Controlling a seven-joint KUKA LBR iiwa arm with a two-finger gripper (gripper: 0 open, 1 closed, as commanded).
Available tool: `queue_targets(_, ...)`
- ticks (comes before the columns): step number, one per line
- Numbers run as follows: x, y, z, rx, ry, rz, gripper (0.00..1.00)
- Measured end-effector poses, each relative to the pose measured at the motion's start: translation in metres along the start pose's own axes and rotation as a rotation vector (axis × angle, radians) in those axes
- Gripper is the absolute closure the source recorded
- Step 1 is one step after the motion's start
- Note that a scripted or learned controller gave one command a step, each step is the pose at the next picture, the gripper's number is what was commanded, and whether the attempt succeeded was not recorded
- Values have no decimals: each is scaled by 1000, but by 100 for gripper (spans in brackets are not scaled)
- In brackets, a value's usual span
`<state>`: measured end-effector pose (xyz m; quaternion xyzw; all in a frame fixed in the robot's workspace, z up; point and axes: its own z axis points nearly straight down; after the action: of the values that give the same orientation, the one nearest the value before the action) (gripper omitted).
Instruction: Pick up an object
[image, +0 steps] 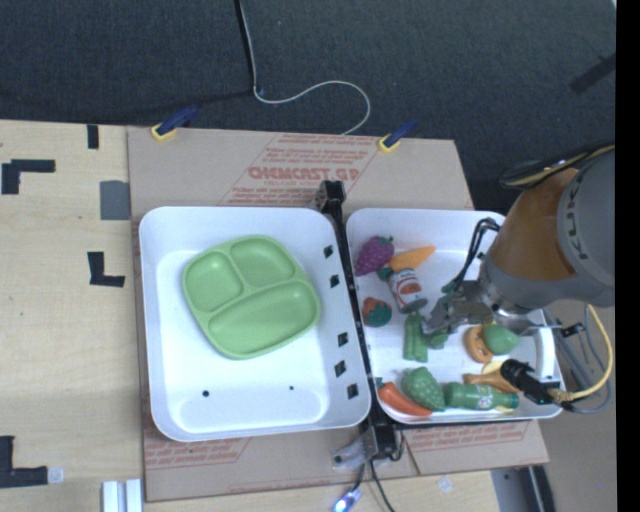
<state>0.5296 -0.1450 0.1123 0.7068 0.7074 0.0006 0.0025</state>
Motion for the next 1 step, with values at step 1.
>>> queue_targets(1,103,-1,-143,-9,6,-13,100)
